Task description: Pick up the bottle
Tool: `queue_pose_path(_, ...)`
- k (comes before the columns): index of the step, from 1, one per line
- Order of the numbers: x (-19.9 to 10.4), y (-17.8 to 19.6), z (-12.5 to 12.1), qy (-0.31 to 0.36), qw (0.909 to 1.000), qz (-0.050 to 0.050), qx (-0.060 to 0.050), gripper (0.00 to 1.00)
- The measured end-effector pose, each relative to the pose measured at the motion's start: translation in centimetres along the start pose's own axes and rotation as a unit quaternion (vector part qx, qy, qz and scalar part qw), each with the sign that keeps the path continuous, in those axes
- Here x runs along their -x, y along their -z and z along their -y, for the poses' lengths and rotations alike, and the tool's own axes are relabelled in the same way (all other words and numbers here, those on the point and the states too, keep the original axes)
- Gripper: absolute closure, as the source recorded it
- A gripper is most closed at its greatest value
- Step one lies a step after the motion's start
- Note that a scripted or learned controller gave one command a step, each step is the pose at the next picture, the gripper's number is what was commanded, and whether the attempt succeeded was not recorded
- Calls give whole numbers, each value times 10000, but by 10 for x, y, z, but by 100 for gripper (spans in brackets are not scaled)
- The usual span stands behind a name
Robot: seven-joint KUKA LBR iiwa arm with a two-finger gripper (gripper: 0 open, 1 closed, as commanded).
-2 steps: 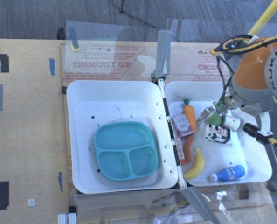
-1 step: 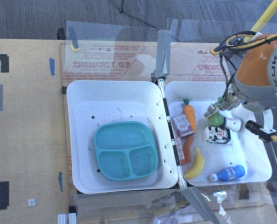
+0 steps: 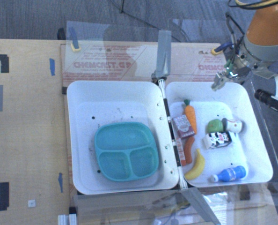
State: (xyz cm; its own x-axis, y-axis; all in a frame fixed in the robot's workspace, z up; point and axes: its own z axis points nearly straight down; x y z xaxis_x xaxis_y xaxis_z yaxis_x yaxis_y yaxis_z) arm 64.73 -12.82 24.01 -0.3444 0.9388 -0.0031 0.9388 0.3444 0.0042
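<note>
Approach step: the hand (image 3: 222, 80), grip state I cannot tell, hovers well beyond the bottle (image 3: 229, 174); next, descend over it.

Two white bins sat side by side on the desk (image 3: 22, 125). The left bin (image 3: 78, 97) held a teal tray (image 3: 126, 151) with three compartments, lying flat toward its near side. In the right bin (image 3: 251, 121), a carrot (image 3: 190, 116) lay along the left wall, with a small brown carton (image 3: 182, 126) just left of it and a red-brown stick (image 3: 188, 150) nearer. A banana (image 3: 196, 166) lay at the near left. In the middle sat a green fruit (image 3: 215, 125), a white cup (image 3: 234, 125) touching its right, and a black-and-white carton (image 3: 218, 139) just beneath. Blue tape (image 3: 52, 67) marked the desk.
</note>
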Motion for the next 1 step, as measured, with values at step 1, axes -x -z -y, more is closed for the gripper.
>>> queue_pose_path(1,0,0,0,1,10000,-2,-3,0)
